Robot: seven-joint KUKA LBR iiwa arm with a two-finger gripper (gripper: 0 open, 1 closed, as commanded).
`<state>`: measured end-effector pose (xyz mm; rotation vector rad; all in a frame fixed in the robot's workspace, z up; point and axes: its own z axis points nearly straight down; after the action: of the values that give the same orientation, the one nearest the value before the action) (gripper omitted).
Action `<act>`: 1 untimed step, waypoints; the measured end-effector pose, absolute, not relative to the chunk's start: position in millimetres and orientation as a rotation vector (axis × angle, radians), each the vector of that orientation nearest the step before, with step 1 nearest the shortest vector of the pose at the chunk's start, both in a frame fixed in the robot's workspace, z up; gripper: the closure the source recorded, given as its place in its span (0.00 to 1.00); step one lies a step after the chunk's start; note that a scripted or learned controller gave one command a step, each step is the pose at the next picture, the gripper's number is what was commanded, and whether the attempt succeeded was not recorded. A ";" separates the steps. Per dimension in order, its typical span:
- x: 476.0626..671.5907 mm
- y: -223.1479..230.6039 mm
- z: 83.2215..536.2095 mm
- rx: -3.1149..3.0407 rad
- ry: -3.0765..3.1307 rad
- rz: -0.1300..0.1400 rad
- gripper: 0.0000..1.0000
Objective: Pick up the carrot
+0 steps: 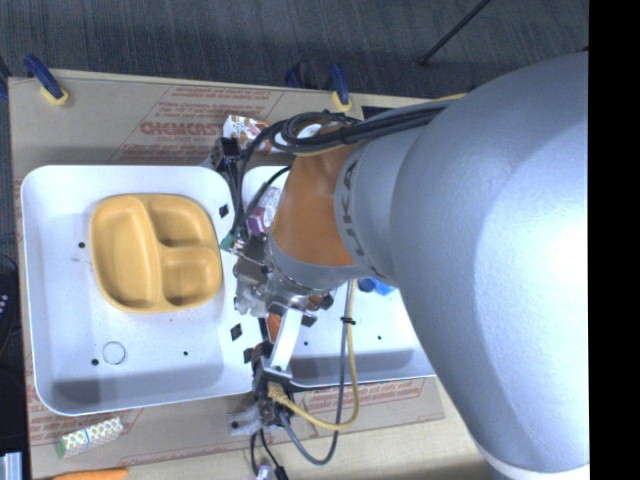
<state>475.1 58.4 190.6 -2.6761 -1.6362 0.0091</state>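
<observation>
A yellow divided tray [155, 251] sits in the left white bin [60, 368]. Right of the tray, the grey arm [480, 268] covers the other bin. The gripper [262, 313] is there. No carrot can be made out.

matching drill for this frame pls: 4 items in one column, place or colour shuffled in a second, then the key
Things:
1. yellow divided tray
2. arm's orange band
3. blue clamp
4. yellow cable

Descriptions:
A. clipped to the board's far left corner
B. lying in the left white bin
C. looping down past the near edge of the right bin
D. above the wrist, over the wall between the bins

Pairs: 1-B, 2-D, 3-A, 4-C
</observation>
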 end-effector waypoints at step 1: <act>476.4 26.6 288.9 -2.765 -1.487 0.003 1.00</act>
<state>476.4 26.6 288.9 -2.7650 -1.4866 0.0035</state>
